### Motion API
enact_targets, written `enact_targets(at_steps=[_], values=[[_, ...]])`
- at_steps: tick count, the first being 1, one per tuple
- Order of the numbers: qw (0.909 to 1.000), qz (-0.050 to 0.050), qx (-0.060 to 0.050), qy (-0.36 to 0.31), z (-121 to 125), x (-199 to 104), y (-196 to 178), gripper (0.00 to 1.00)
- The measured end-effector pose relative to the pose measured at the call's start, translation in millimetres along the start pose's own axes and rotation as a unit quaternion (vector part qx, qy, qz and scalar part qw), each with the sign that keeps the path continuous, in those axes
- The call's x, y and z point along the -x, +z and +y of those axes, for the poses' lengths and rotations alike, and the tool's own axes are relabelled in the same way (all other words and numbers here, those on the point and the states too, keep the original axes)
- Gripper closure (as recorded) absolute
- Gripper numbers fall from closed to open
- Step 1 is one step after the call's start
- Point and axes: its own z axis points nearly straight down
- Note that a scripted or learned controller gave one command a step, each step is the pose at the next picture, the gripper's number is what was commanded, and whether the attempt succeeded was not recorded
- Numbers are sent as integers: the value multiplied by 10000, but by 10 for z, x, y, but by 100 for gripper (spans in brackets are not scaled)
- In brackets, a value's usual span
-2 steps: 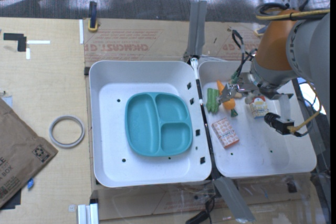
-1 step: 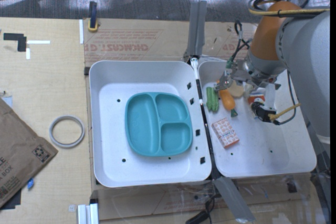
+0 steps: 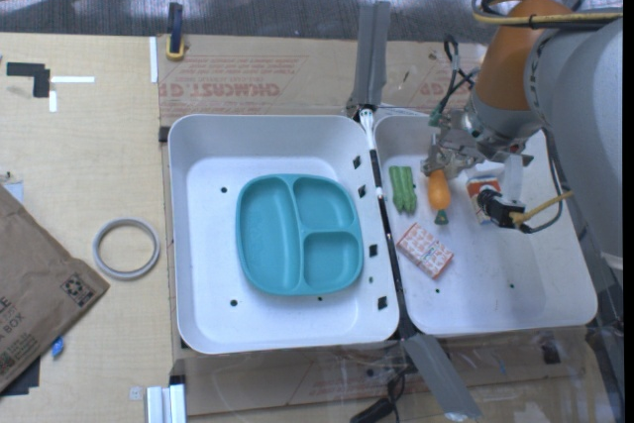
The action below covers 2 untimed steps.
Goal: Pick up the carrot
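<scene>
The orange carrot (image 3: pixel 438 192) lies in the right bin (image 3: pixel 515 297), near its far left part, with its length running away from me. My gripper (image 3: pixel 448 160) hangs just over the carrot's far end, reaching in from the right under the orange wrist band. The gripper's body hides where its tips meet the carrot.
A green vegetable (image 3: pixel 402 188) lies just left of the carrot. A pink checkered box (image 3: pixel 425 249) sits in front of it, and a red and white item (image 3: pixel 483 189) to its right. The left bin (image 3: pixel 198 312) holds a teal divided plate (image 3: pixel 299 233). A tape ring (image 3: pixel 126 247) lies on the bench.
</scene>
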Motion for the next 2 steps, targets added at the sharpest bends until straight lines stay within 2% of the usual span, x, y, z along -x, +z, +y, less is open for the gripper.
enact_targets(at_steps=[1,2], values=[[9976,9,-19,-697,-340,-496,-932,100],[9883,14,-31,-1527,-877,-754,-1197,100]])
